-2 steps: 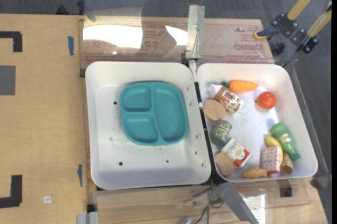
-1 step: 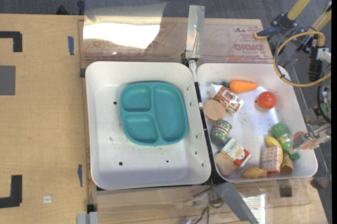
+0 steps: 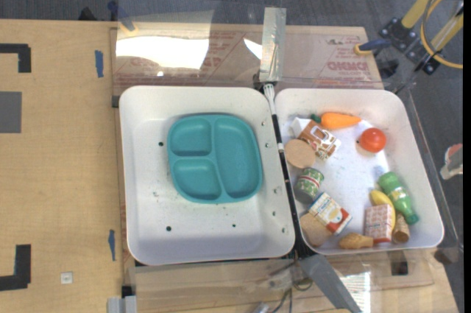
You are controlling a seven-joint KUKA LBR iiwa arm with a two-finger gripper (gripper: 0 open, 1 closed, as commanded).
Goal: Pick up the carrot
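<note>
Camera view has the carrot (image 3: 341,120) at the right bin's (image 3: 423,157) far edge, beside a tomato (image 3: 372,140).

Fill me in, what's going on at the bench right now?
Nothing is being handled yet. The carrot lies untouched at the far edge of the right bin, beside a small carton and near a tomato, with more toy food crowded toward the bin's near side. The left bin holds a teal divided plate. The pick has not begun.
</note>
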